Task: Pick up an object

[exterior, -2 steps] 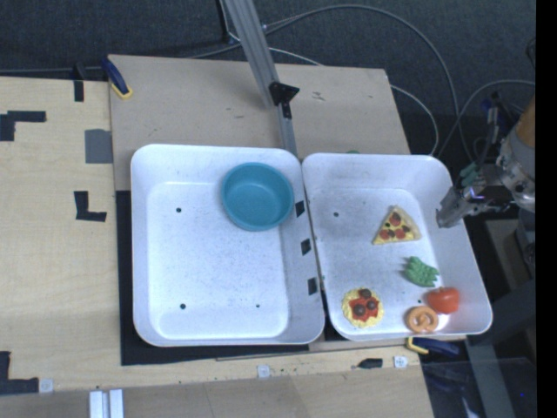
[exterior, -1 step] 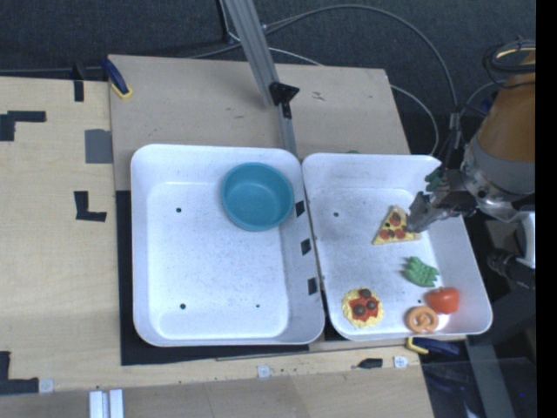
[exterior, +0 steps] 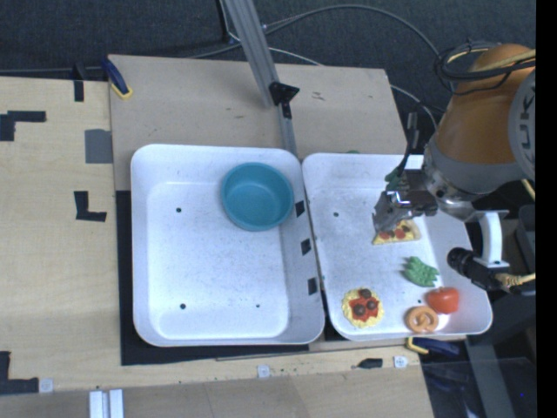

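A pale wooden desk seen from above at a slant. A tan board lies on it, running from the centre up toward twelve o'clock. On the board's lower part sits a black mat, its edge showing at eight o'clock. Two shallow white bins rest side by side there, touching: the left bin just left of centre, the right bin toward three o'clock. Small dark tape marks dot the desk at nine o'clock.

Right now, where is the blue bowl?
The blue bowl sits in the left bin, near its top right corner, beside the divide between the two bins.
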Motion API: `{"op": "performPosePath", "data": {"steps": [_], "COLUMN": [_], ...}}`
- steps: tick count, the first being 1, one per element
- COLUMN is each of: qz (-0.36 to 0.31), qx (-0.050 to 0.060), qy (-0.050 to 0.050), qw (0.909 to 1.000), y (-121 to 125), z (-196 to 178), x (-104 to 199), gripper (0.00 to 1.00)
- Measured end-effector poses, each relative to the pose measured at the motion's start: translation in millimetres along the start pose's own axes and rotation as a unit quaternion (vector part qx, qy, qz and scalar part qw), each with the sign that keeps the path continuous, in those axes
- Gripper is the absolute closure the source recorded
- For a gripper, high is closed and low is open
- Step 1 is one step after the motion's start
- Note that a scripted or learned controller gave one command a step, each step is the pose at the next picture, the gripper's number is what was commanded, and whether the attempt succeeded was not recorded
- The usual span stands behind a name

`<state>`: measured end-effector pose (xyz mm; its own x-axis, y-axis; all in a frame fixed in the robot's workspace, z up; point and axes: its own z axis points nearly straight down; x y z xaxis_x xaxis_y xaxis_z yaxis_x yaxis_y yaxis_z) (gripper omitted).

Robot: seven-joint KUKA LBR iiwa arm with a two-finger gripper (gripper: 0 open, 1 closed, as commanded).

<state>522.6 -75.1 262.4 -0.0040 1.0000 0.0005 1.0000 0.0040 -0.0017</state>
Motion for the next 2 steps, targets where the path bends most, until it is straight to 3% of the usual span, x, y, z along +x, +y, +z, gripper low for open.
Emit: {"op": "performPosePath", "data": {"steps": [2], "qz": [-0.001], "qx": [0.000], "qy": [0.000], "qw": [1.0000], "y": [-5.3], "z": [15.7], "x": [112.4], "gripper": [1.00]}}
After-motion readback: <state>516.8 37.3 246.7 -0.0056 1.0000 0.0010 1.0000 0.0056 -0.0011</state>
